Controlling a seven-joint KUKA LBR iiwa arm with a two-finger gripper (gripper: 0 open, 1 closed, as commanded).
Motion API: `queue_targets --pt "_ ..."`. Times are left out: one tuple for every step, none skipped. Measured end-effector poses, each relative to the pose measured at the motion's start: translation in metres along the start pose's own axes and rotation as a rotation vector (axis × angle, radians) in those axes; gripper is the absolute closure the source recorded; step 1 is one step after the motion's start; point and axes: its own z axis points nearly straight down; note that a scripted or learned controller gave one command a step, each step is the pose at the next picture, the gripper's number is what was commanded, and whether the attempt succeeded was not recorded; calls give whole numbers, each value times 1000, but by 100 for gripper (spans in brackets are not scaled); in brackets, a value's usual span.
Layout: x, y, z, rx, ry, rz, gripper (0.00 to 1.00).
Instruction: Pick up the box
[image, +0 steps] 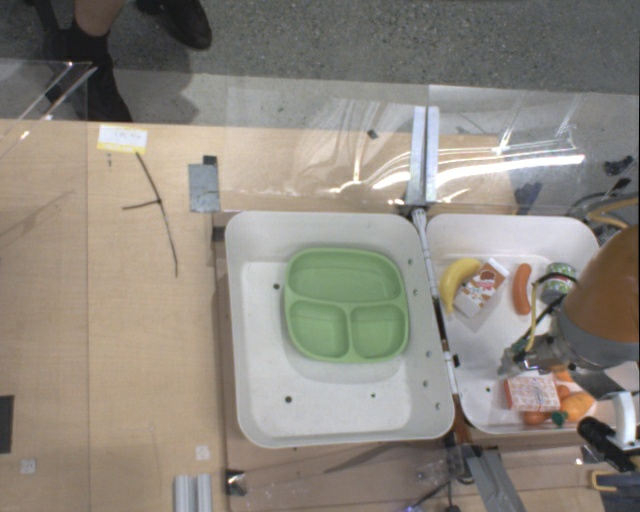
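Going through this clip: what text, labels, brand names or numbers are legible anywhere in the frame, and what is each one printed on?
No text can be quoted; nothing is legible.
Yellow sticker on the bench: dark marks, too small to read.
Box beside the banana: red and white print, blurred.
Second box near the gripper: red print, blurred.
Can: label too small to read.

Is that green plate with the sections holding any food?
Empty. The green plate lies flat in the left bin, and all three of its compartments show bare green.
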Motion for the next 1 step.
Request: queue_targets --pt "5 -2 11 7 3 51 0"
